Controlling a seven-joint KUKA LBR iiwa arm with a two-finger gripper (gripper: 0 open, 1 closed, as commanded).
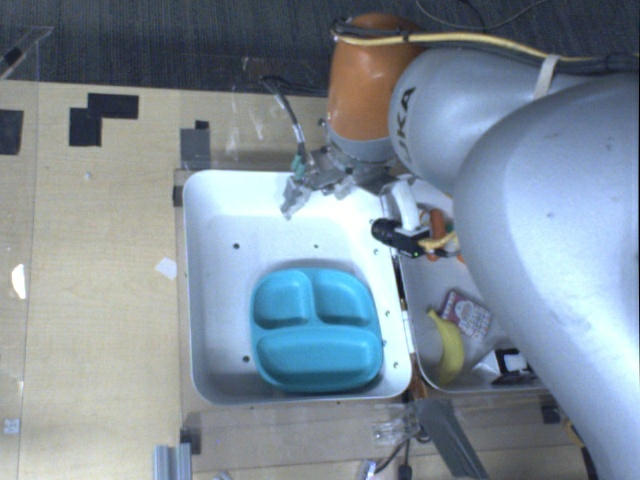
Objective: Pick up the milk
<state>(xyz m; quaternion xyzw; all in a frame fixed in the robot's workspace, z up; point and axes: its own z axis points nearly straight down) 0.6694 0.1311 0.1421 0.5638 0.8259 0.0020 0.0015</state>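
A small brown-and-white carton, the milk (466, 316), lies in the right bin (428, 373), partly under the arm's bulk. My gripper (303, 188) hangs over the far edge of the left bin (215, 268), well to the left of the milk and apart from it. Nothing shows in the gripper. The big grey arm covers most of the right bin.
A blue sectioned tray (315, 328) fills the near half of the left bin. In the right bin a yellow banana (450, 346) lies beside the milk, an orange item (441, 240) sits at the far end, and a black-and-white object (510, 363) peeks out beneath the arm.
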